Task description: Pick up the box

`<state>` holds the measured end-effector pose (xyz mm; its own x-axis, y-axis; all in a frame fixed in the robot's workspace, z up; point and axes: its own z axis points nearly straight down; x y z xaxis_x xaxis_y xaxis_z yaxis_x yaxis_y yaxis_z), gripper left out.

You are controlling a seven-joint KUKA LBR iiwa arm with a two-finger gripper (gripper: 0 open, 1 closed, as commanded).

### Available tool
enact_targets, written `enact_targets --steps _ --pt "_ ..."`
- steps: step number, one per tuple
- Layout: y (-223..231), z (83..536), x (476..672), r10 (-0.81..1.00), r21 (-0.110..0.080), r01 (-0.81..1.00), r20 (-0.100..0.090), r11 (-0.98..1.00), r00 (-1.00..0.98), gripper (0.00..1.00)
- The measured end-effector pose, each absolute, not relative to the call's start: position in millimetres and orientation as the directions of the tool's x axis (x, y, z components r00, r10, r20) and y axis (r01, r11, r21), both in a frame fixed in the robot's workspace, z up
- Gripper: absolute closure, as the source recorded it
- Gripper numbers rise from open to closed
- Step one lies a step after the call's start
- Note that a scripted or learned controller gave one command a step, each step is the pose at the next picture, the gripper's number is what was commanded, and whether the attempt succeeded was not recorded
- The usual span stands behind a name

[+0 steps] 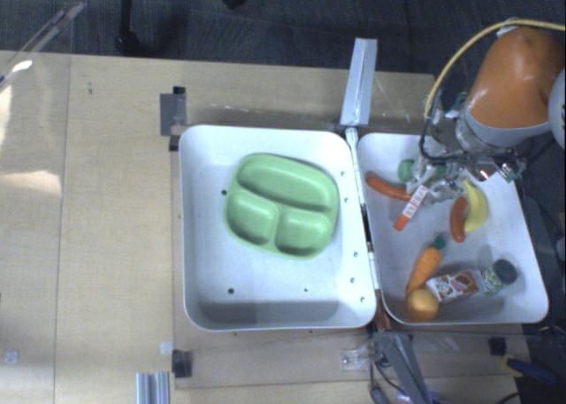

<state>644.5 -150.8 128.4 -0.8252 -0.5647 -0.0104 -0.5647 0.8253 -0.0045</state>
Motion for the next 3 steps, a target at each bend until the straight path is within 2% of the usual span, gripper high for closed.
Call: enact_targets --steps 1,2,3 --pt "-131.9 165.1 534.1 -0.739 -0.006 -0.739 -0.006 0.673 -0.673 1.00" --pt "-142.4 203.6 534.5 -0.880 -0.010 -0.880 -0.006 0.474 -0.474 1.00" --pt "-145.0 212.2 572.4 -0.968 -0.009 -0.968 -0.005 0.252 -0.252 1.00"
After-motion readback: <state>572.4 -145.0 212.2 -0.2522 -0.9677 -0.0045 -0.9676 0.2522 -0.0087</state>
